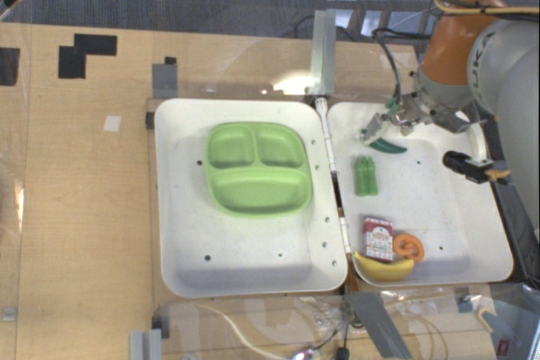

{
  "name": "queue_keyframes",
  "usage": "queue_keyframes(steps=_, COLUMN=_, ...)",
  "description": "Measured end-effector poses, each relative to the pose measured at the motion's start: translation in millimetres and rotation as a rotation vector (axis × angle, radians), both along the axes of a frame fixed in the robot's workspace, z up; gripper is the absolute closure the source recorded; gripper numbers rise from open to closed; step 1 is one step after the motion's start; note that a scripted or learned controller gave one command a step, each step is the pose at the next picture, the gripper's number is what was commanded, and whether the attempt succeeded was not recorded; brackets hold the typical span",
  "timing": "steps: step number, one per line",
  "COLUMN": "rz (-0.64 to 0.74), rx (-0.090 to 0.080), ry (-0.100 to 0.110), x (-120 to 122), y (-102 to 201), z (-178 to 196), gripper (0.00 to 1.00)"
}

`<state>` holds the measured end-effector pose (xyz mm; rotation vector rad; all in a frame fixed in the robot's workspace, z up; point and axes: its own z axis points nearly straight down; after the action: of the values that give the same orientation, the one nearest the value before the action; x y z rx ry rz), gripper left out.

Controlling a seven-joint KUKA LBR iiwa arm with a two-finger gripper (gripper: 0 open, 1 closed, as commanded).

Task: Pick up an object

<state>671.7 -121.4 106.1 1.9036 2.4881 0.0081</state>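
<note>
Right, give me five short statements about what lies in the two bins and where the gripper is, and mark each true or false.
1. The green divided plate lies in the left bin. True.
2. The banana lies at the far edge of the right bin. False: it lies at the near edge, by the red and white box.
3. The gripper is over the right bin. True.
4. The green block rests on the plate. False: it lies in the right bin.
5. A dark green object lies near the gripper. True.
</note>
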Motion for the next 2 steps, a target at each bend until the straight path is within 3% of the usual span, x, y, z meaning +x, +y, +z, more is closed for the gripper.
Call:
queue_keyframes(steps=1, rz=-0.047, rx=0.001, ry=-0.001, x=-8, y=6, z=-17, gripper=0.0)
queue_keyframes(steps=2, rz=-0.042, rx=0.002, ry=-0.009, x=-5, y=8, z=-3, gripper=1.0)
